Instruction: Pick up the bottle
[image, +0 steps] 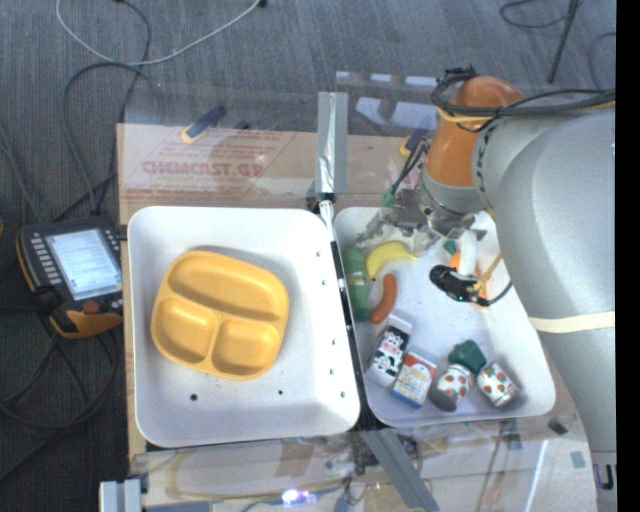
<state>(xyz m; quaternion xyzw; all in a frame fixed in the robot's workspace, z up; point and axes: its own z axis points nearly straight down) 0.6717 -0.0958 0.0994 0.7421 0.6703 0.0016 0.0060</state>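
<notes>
Bright overhead light, soft shadows, slight blur.

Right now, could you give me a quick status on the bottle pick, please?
Gripper low over right bin's far end. Green bottle lying by the left wall. Banana and hot dog crowd it.

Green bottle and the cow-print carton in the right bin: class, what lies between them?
In the camera view, an orange-red sausage-shaped toy lies between the green bottle and the cow-print carton, beside the bottle, just below the yellow banana.
</notes>
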